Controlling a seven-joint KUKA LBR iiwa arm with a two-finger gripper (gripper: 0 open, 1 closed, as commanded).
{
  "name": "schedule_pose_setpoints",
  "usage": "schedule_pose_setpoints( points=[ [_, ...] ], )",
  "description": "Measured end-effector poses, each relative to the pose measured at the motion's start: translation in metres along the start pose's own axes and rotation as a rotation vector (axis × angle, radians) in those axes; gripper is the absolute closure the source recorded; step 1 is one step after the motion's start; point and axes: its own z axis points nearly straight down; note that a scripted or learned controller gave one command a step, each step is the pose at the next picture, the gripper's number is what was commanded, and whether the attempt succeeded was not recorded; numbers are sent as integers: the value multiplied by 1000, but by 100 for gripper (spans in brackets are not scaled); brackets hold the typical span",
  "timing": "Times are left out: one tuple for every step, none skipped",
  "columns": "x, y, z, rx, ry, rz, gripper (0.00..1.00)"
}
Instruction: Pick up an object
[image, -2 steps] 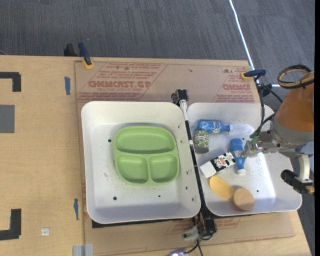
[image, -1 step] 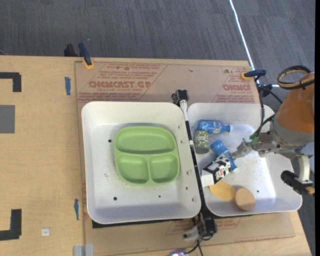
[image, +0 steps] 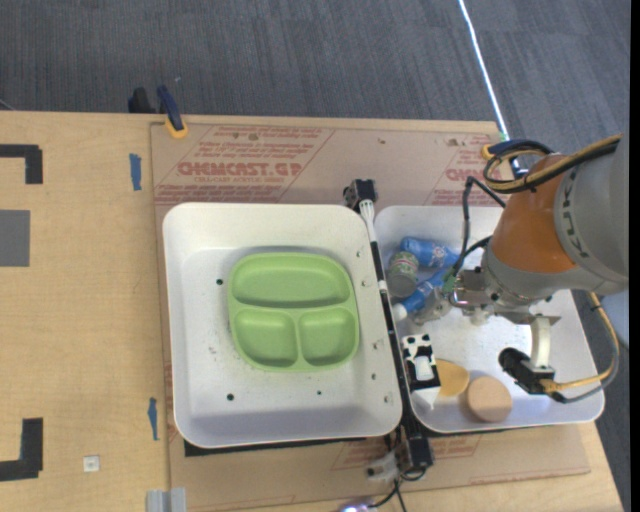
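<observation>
My gripper (image: 447, 298) hangs low over the right bin (image: 570, 410), under the grey arm with the orange band (image: 525, 245). It sits right at a crumpled blue and clear plastic bottle (image: 420, 252) lying in the bin's far left part. A smaller blue piece (image: 420, 295) lies just left of the gripper. Near the bin's front edge are a tan round block (image: 489, 398) and a yellow-orange disc (image: 450, 379) beside it. The arm hides the middle of the bin.
The left bin (image: 200, 300) holds a green divided plate (image: 294, 308). A black and white piece (image: 420, 360) sits on the rim between the bins. A yellow cable with a black fitting (image: 522, 370) hangs from the arm over the right bin.
</observation>
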Motion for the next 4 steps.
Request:
schedule_pose_setpoints(
  points=[
    [4,49,1,1,0,337,0],
    [2,74,1,2,0,-79,0],
    [-1,107,3,42,-8,-74,0],
    [9,103,5,69,-5,437,0]
  ],
)
